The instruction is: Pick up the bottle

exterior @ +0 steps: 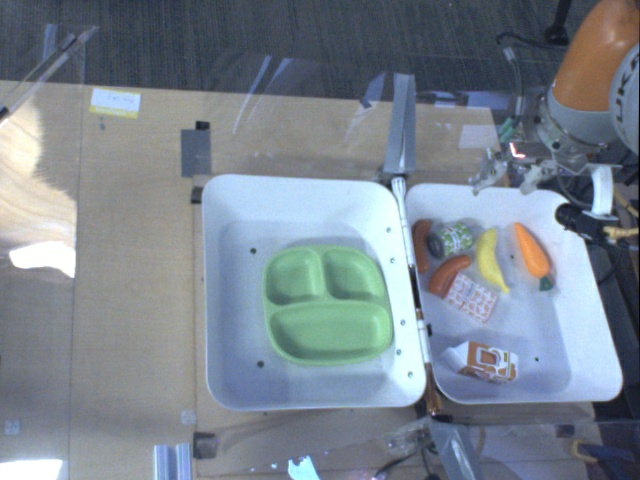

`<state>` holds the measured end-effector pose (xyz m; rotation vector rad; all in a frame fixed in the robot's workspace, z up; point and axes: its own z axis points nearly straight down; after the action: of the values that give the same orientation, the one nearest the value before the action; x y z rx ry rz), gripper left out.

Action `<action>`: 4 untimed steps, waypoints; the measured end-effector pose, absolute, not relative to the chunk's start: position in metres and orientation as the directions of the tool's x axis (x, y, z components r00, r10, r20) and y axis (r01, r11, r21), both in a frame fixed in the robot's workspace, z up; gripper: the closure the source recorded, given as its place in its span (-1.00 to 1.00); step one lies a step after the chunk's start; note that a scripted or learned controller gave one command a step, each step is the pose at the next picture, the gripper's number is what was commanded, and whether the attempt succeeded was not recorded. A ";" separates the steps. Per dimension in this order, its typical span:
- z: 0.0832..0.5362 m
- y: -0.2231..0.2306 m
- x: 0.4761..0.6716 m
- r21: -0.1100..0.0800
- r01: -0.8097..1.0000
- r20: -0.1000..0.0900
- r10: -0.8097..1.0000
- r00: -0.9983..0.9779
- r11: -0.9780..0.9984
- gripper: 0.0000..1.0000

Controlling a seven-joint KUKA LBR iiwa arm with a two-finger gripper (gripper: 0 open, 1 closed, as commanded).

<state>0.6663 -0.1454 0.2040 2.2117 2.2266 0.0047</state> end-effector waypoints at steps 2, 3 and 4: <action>0.100 -0.205 0.629 0.016 0.954 -0.009 0.954 -0.299 0.299 1.00; 0.232 -0.144 0.653 0.010 0.982 -0.004 0.982 -0.186 0.187 1.00; 0.208 -0.073 0.670 0.005 0.981 -0.002 0.981 -0.194 0.194 1.00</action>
<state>0.6702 -0.0734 0.2077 1.9919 2.4234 0.0050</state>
